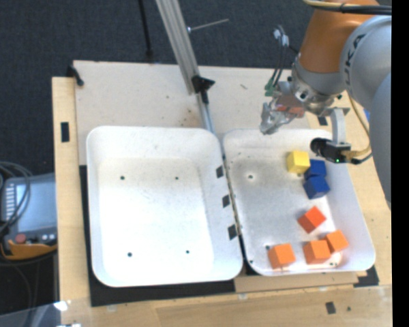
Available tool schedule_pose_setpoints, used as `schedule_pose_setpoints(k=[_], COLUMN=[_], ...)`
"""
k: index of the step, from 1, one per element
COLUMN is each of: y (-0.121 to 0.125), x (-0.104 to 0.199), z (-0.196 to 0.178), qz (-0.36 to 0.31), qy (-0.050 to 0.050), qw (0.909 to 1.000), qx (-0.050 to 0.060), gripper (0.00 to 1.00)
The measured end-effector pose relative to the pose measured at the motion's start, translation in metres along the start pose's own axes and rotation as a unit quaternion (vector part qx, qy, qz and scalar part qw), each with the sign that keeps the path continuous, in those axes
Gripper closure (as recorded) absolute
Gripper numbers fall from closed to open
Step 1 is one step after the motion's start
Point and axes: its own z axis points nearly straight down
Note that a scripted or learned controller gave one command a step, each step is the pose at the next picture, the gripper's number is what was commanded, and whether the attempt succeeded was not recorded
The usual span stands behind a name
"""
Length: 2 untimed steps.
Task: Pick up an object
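Yellow plastic marks the small cube [298,161] that is judged the likeliest target, since it is the block seen nearest the two-finger gripper [271,122]. The cube is found in the right-hand shallow white bin [259,203], in its far part, and every other place is given here from that cube.

Two dark blue plastic cubes [316,179] are seen just beside the yellow cube on its near right, apparently touching each other. Further toward the near edge a red-orange cube [312,219] is seen, and beyond it three orange cubes [317,251] are gathered along the bin's near wall. The left-hand white bin [157,203] lies well apart from the cube, to its left.

The gripper is held above the bin's far rim, up and to the left of the yellow cube, and nothing is seen between its fingers; whether they are spread or closed cannot be told from this slant. The cube therefore lies toward the near right of the gripper. No long axis is offered by a cube, so only its faces need to be squared to. A short shift and a descent are judged to be called for, and the neighbouring blue cubes could be nudged.
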Motion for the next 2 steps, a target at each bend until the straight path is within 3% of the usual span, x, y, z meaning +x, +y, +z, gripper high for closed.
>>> schedule_pose_setpoints(k=[1,2], y=[-0.012,-0.006], x=[0.053,0.101], z=[0.000,0.007], qz=[0.000,0.000], qy=[0.000,-0.001], qw=[1.0000,1.0000], qx=[0.001,0.001], gripper=[1.00,1.00])
